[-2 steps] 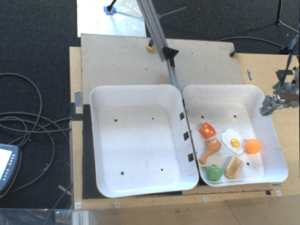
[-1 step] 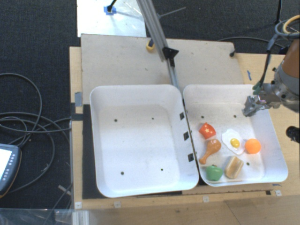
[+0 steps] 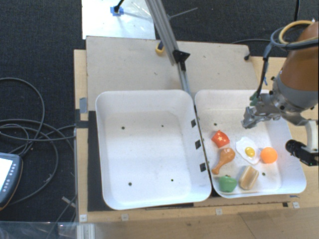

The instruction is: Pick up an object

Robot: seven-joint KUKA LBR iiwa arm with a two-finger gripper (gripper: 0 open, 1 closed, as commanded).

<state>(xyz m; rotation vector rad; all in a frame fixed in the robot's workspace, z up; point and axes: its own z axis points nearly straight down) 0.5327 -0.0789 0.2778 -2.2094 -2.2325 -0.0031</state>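
At 6 o'clock of the right bin (image 3: pixel 294 183) we see a green pepper (image 3: pixel 228 183) beside a bread roll (image 3: pixel 248 177) | toward 12: drumstick (image 3: pixel 224 159), fried egg (image 3: pixel 248 152), orange (image 3: pixel 269 155), red pepper (image 3: pixel 220 139) | gripper (image 3: pixel 251 119) above them, at 1 o'clock of the red pepper, nothing between its fingers; open or closed we cannot tell | no writing legible

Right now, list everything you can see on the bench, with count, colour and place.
Bins: two, white, side by side on the bench.
Pepper: one, red, right bin, centre.
Drumstick: one, brown, below the pepper.
Fried egg: one, white with yellow yolk, right of the drumstick.
Orange: one, orange, right of the egg.
Bread roll: one, tan, near front edge.
Green vegetable: one, front edge, left of the roll.
Gripper: one, grey, above right bin.
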